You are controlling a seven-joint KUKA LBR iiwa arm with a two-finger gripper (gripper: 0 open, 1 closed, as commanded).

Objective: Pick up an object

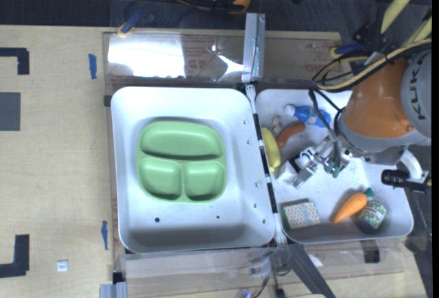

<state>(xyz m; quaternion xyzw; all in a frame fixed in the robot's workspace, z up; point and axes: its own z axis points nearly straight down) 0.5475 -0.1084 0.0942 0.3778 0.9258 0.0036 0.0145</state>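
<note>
My gripper (pixel 302 170) reaches into the right bin (pixel 394 231) from the right, its metal fingers low over the bin floor near the left side. A yellow banana (pixel 271 150) lies just left of it along the bin's left wall. A brown-orange object (pixel 289 131) and a blue-and-white item (pixel 302 112) sit behind the gripper. An orange carrot (pixel 352 206) lies at the front right beside a dark green item (pixel 371 215). A speckled sponge block (pixel 300 214) rests at the front left. I see nothing between the fingers.
The left bin (pixel 130 111) holds a green three-compartment tray (pixel 182 159). A clear upright panel (pixel 178 49) stands behind the bins. The arm's orange band (pixel 376 108) hangs over the right bin's back. Cables (pixel 350 63) trail at the upper right.
</note>
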